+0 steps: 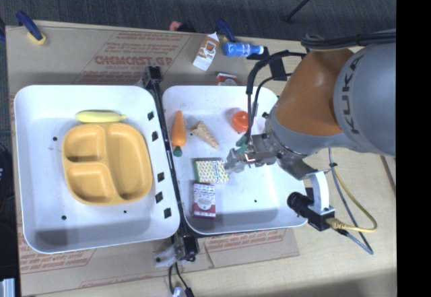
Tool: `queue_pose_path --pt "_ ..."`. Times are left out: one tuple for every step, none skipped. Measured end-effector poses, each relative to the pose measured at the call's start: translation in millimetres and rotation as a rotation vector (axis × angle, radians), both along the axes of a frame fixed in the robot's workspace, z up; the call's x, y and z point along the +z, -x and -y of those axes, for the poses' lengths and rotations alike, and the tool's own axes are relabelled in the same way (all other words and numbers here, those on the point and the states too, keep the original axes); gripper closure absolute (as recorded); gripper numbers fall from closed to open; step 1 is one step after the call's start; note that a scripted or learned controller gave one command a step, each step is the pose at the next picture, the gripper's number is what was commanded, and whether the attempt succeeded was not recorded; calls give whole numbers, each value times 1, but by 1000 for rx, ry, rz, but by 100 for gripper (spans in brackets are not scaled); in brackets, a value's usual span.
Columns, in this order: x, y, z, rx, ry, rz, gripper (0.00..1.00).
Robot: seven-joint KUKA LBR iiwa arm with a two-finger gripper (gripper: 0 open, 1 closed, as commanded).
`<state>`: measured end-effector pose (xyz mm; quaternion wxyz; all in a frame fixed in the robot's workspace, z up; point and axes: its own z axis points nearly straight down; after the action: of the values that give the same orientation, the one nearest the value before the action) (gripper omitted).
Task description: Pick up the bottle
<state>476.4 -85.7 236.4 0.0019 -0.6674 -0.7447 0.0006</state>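
The big grey arm with its orange band reaches in from the right and hangs over the right bin [269, 211]. Its end effector [237, 159] sits low, just beside a small patterned packet [211, 171], maybe touching its right edge. The view is too blurry there to tell how far the end effector is spread, and nothing can be seen held in it.

The bottle [241, 50] (blue, with a white part at one end) lies on its side on the worktop [81, 43], outside both bins, just behind the back rim of the right bin. It is well apart from the end effector.

In the right bin there are 5 small things: a carrot [178, 131] near the left wall, an ice cream cone [204, 133] beside it, an orange round thing [240, 119] partly behind the arm, the patterned packet, and a red box [203, 200] in front of the packet.

The left bin [34, 221] holds a yellow tray with 3 parts [106, 161] and a banana [101, 116] touching its back edge.

A small white carton [207, 52] lies on the worktop near the bottle
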Motion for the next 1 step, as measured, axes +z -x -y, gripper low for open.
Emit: queue_pose_path --pt "1 0 -38 124 0 -1 100"
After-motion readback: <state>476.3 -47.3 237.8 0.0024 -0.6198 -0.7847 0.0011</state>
